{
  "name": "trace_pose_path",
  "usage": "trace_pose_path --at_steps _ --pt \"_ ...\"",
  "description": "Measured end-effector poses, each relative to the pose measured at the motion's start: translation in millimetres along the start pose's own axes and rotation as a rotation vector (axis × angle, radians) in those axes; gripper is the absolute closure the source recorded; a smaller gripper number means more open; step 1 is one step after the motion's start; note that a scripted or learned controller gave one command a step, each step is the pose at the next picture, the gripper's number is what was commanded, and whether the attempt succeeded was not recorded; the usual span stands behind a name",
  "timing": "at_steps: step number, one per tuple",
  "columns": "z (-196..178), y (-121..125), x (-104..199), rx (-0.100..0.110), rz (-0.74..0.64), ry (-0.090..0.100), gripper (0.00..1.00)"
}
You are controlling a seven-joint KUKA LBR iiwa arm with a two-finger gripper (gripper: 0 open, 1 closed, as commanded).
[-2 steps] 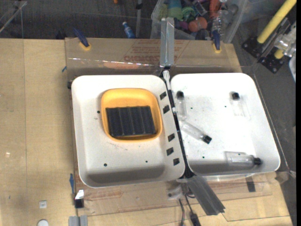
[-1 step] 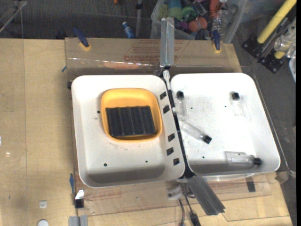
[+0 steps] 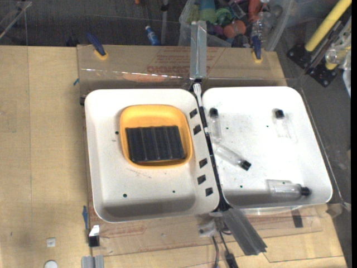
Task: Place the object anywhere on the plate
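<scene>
A yellow-orange plate (image 3: 152,112) with rounded corners lies in the left bin (image 3: 103,166), towards its back and right. A black ribbed rectangular object (image 3: 155,143) rests flat on the plate and covers most of its floor. It reaches the plate's front rim.
The right bin (image 3: 262,105) holds several clear tubes with black caps: one near the divider (image 3: 213,124), one at the back right (image 3: 282,124), one in the middle (image 3: 231,157), one at the front (image 3: 286,189). A divider (image 3: 204,149) with black clips separates the bins.
</scene>
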State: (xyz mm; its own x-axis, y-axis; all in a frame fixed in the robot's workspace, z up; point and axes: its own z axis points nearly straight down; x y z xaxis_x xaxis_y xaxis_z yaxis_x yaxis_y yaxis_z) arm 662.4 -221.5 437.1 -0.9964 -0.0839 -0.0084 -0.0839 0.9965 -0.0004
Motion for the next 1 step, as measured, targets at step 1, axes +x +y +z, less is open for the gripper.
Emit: trace_pose_path --at_steps 1 --pt "0.0 -0.5 -5.6 0.0 -0.297 -0.002 1.0"
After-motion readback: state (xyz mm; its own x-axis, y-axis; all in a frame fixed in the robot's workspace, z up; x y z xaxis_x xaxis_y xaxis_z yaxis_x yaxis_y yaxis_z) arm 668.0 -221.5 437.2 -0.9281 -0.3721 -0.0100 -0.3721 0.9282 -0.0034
